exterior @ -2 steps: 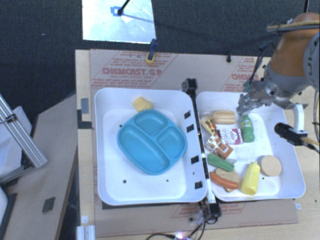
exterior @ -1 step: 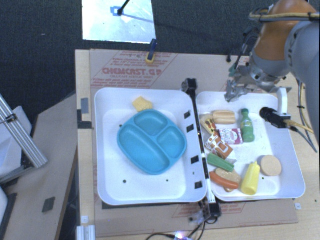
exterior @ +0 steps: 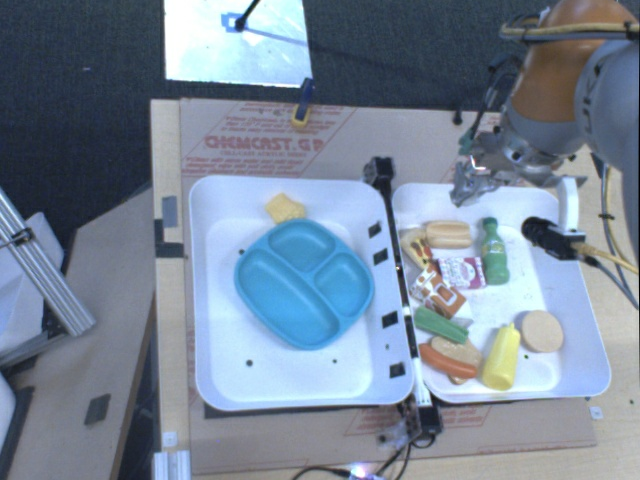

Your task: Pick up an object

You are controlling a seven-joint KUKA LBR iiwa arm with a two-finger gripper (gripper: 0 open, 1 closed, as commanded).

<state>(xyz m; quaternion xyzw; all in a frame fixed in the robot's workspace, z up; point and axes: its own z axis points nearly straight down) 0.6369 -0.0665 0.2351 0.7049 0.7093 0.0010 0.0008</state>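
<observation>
The right bin (exterior: 580,328) holds several toy foods: a hot dog bun (exterior: 447,234), a green bottle (exterior: 493,252), a red and white packet (exterior: 458,272), a green pepper piece (exterior: 440,323), a hot dog (exterior: 448,359), a yellow mustard bottle (exterior: 501,357) and a tan round cookie (exterior: 542,331). My gripper (exterior: 466,189) hangs over the far left corner of this bin, just above the bun, with nothing seen between its fingers. In the left bin (exterior: 220,368) lies a blue divided plate (exterior: 303,282) with a yellow sponge-like piece (exterior: 285,208) behind it.
A black divider with clips (exterior: 393,268) runs between the bins. A yellow and blue clamp (exterior: 302,108) sits on the cardboard behind the left bin. A shiny sheet (exterior: 236,26) lies at the far back. Metal rails (exterior: 40,278) stand at the left.
</observation>
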